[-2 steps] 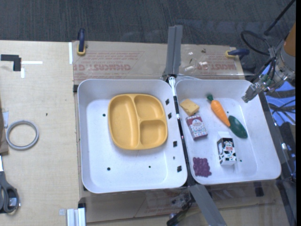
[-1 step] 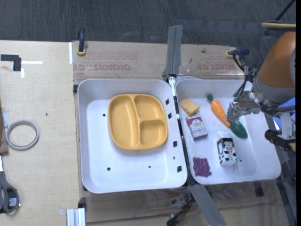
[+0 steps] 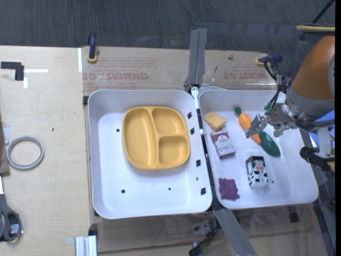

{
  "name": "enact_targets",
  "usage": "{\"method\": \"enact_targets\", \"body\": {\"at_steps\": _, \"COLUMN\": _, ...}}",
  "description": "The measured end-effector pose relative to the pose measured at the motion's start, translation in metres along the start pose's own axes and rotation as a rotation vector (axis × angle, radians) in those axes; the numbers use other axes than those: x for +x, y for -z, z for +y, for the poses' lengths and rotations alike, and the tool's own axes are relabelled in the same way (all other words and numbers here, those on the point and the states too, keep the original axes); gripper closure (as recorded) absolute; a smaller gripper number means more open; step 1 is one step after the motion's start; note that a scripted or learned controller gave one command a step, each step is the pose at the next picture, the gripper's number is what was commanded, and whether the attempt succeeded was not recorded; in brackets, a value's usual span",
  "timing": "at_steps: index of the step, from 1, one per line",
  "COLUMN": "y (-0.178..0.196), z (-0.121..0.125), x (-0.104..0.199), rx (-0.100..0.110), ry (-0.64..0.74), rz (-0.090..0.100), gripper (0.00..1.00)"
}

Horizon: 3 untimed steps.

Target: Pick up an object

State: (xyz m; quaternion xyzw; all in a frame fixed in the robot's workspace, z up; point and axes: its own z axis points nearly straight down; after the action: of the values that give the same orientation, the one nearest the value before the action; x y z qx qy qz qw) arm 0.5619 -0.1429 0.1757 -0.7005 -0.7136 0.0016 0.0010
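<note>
Two white bins sit side by side on the bench, the left bin (image 3: 101,196) bearing a yellow divided plate (image 3: 156,137) and the right bin (image 3: 298,193) a scatter of toy food, as the grey arm reaches in from the right with its gripper (image 3: 258,126) low over the bin's far right part. Closest to the gripper lie an orange carrot (image 3: 245,121) and a green pepper (image 3: 270,145), the carrot just at the gripper's near side and the pepper just below it; which of the two is the target cannot be told. Whether the jaws are open or closed cannot be told either, and nothing is seen held between them. Both pieces look like small hollow plastic: light, stiff, smooth and rounded, so likely to slip or roll out of a pinch rather than crush. A hold across the thick middle of either, square to its long axis, seems the safest bet. Elsewhere in the right bin lie a yellow cheese wedge (image 3: 214,121), a red packet (image 3: 222,144), a small black-and-white milk carton (image 3: 258,172) and a purple bunch of grapes (image 3: 228,188), all well apart from the gripper.
</note>
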Motion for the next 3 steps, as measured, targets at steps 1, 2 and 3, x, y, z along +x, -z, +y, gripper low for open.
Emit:
{"method": "enact_targets", "body": {"at_steps": 1, "y": 0.250, "z": -0.028, "x": -0.027, "rx": -0.002, "ry": -0.012, "rz": -0.002, "gripper": 0.00}}
{"method": "enact_targets", "body": {"at_steps": 2, "y": 0.140, "z": 0.052, "x": -0.061, "rx": 0.000, "ry": -0.340, "rz": -0.001, "gripper": 0.00}}
{"method": "enact_targets", "body": {"at_steps": 3, "y": 0.001, "z": 0.061, "x": -0.059, "rx": 0.001, "ry": -0.587, "rz": 0.000, "gripper": 0.00}}
